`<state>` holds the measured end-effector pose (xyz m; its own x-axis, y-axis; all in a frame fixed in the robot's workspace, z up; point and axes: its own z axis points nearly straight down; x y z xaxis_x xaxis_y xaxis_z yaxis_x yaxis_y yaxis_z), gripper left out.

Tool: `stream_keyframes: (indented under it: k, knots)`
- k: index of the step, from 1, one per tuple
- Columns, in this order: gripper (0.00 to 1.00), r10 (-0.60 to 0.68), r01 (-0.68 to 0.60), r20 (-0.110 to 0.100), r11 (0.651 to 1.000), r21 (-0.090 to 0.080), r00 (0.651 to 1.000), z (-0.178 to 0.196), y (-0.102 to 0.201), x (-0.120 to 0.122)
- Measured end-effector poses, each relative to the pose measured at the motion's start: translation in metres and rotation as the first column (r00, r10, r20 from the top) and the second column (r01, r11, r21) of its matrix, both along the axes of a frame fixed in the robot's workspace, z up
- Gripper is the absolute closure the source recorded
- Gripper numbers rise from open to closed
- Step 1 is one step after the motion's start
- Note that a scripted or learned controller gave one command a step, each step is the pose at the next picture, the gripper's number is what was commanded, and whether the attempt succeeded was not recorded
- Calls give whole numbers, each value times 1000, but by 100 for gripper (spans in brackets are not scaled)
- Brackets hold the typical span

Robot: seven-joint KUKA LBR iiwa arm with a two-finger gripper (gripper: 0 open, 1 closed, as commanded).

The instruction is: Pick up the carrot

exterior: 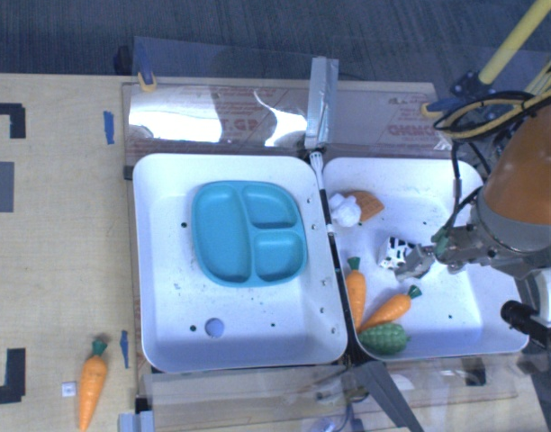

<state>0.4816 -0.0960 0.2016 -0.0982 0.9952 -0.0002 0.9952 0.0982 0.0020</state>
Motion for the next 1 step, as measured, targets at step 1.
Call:
stream_keyframes:
  k: [1]
  knots:
    - [0,90,-90,2,996,-1,996,-112,-15,-1]
